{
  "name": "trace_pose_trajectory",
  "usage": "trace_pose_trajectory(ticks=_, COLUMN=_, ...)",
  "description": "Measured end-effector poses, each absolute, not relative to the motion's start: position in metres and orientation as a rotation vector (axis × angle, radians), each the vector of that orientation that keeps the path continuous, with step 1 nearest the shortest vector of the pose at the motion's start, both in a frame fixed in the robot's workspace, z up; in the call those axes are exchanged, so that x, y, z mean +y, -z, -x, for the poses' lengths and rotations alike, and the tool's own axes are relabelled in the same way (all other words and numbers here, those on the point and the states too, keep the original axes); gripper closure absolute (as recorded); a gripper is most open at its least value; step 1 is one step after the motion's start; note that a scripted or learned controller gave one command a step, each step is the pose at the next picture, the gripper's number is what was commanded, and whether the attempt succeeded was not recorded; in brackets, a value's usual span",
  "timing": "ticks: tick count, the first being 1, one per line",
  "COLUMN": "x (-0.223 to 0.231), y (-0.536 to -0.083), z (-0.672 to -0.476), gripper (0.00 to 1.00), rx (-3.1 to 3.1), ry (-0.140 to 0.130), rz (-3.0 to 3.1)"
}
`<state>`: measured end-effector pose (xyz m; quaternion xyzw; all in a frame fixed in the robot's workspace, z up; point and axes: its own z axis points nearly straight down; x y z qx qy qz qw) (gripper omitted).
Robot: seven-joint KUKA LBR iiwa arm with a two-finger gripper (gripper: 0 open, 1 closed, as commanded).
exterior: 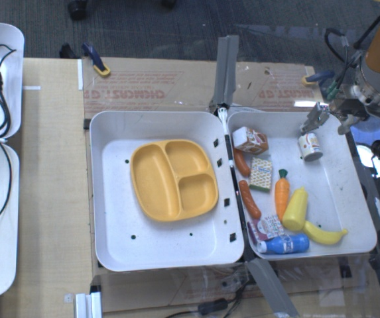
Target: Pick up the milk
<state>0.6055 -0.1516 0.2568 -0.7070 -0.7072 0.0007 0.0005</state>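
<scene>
gripper (329, 117) fingers spread apart, holding nothing; hangs over right bin (349, 197) above small can (310, 146); milk (250, 140) well apart

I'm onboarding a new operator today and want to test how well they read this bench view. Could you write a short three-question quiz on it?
1. True or false: the yellow divided plate lies in the same bin as the carrot.
2. Which item lies nearest the front wall of the right bin? A) small can B) blue bottle C) milk carton
3. Fill in: the gripper is above the right bin's ____ edge, beside the small can.

Key: 1 false, the plate is in the left bin. 2 B. 3 far.
</scene>
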Motion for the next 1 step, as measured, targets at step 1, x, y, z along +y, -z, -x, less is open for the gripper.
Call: trace_pose_trajectory(ticks=1, x=-0.1163, y=-0.1476, z=-0.6390, gripper=0.00, rx=-2.359, ry=-0.003, rz=2.073)
